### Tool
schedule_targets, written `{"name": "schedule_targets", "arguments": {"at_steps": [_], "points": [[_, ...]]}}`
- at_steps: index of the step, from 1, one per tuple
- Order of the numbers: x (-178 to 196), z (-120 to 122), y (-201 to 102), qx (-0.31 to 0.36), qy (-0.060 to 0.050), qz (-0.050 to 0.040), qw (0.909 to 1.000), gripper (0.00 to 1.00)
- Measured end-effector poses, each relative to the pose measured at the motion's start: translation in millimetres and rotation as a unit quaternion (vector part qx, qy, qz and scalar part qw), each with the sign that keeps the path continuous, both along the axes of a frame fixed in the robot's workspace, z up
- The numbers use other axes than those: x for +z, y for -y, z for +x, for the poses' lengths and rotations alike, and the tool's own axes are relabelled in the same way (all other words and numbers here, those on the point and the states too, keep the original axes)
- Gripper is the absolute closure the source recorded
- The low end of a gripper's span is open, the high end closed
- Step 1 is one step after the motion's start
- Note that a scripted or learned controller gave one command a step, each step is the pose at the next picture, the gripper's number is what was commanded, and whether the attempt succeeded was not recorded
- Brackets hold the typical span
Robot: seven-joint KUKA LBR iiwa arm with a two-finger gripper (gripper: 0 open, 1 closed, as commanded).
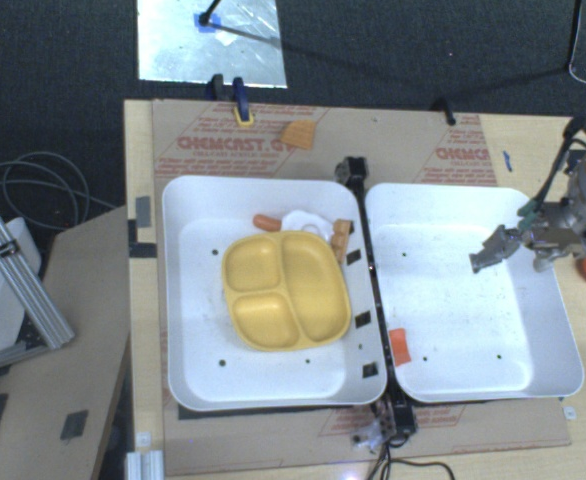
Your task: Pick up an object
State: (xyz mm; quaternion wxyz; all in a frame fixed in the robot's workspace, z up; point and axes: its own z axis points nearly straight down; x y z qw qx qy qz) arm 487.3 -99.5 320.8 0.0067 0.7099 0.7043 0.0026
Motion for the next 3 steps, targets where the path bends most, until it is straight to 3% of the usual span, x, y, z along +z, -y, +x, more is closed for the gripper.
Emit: {"name": "schedule_targets", "arguments": {"at_steps": [1, 2, 3], "points": [[-63, -1, -63, 0.009, -0.008, 0.0042, 0.9999, 0.0], [8, 17, 20, 0.001, -0.001, 0.0001, 1.0, 0.0], [-86, -2, -54, 0.009, -0.01, 0.0047, 0.9999, 0.0]]}}
